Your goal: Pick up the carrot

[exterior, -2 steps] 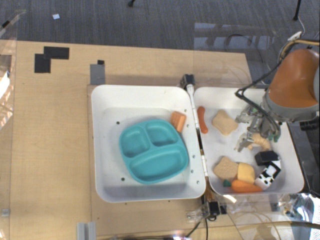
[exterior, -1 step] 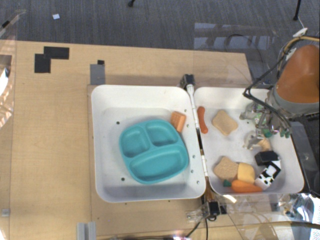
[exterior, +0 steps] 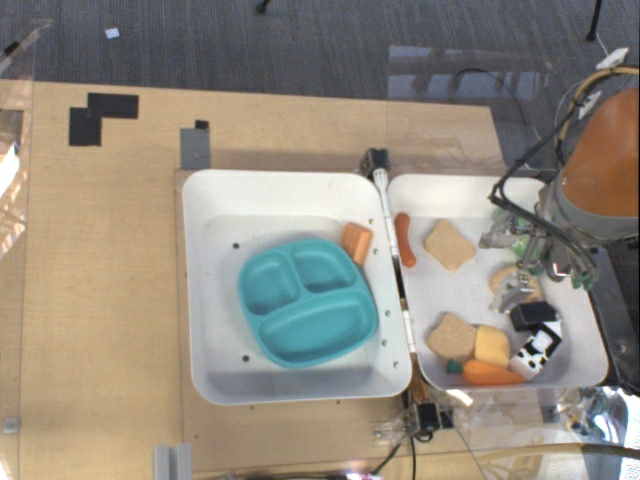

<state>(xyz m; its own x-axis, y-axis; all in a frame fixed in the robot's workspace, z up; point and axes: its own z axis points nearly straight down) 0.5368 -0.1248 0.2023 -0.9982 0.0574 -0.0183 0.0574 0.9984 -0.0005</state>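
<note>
Camera view has the gripper [exterior: 525, 268] hanging over the right bin [exterior: 470, 203] near its right wall; whether it is apart or together cannot be told from this angle, and nothing is seen clamped in it. Just below it lies one black-and-white toy [exterior: 538, 343]. Left of that sits one yellow block [exterior: 491, 346], and one carrot [exterior: 490, 373] lies along the bin's lower edge, touching the block and well apart from the gripper. Two bread slices share this bin: one [exterior: 450, 337] beside the block, one [exterior: 449, 245] higher up. One red sausage [exterior: 404, 239] lies by the left wall. The left bin [exterior: 215, 298] holds one teal divided plate [exterior: 305, 303] and one orange block [exterior: 356, 240]. Both bins rest on the table [exterior: 100, 298].
</note>
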